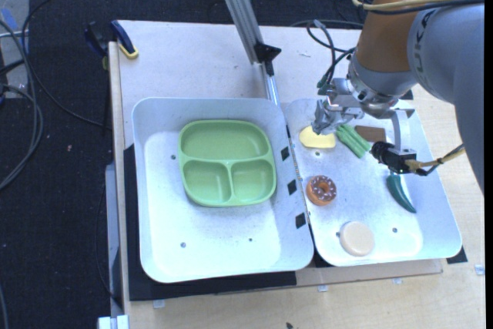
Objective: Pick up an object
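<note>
Reaching in from the right, the arm (431, 27) brings its end effector (323, 122) down at the far end of the right bin (431, 243). It sits directly above a yellow piece (317, 139), touching or nearly touching its top; whether it is spread or pinching cannot be told, since the tips blur into the object. Just to the end effector's right lies a green stick (354, 141), with a brown block (371, 133) beside that. Farther right and nearer the camera is a dark green pepper (402, 193). Straight toward the camera from the end effector sits a donut (321, 189), and beyond it, at the bin's near end, a cream disc (357, 238). Well to the end effector's left, the left bin (154, 243) holds a green divided plate (228, 162). Both bins rest on the tabletop (185, 58).
</note>
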{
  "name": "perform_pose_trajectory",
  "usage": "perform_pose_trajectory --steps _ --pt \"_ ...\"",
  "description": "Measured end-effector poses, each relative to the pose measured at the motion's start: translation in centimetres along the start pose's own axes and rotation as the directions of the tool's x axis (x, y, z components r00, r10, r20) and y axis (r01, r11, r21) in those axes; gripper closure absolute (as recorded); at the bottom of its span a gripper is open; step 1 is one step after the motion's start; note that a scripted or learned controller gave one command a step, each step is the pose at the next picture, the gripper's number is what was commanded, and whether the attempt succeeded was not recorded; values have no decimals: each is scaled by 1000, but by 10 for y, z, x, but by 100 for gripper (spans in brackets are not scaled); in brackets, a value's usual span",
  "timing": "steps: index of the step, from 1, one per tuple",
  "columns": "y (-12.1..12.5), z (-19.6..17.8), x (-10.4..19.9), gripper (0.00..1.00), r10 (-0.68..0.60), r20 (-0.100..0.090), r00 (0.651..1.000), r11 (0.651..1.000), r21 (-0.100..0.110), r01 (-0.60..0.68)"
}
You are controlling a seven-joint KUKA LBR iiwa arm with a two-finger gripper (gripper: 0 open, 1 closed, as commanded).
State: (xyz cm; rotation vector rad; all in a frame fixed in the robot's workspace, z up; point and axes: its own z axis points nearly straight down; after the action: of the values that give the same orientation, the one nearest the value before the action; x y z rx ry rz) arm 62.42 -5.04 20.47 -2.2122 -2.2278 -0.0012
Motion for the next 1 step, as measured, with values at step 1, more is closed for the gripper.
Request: perform_pose_trajectory --steps 1 --pt "-14 5 54 100 -1 0 1000 1000 1 1"
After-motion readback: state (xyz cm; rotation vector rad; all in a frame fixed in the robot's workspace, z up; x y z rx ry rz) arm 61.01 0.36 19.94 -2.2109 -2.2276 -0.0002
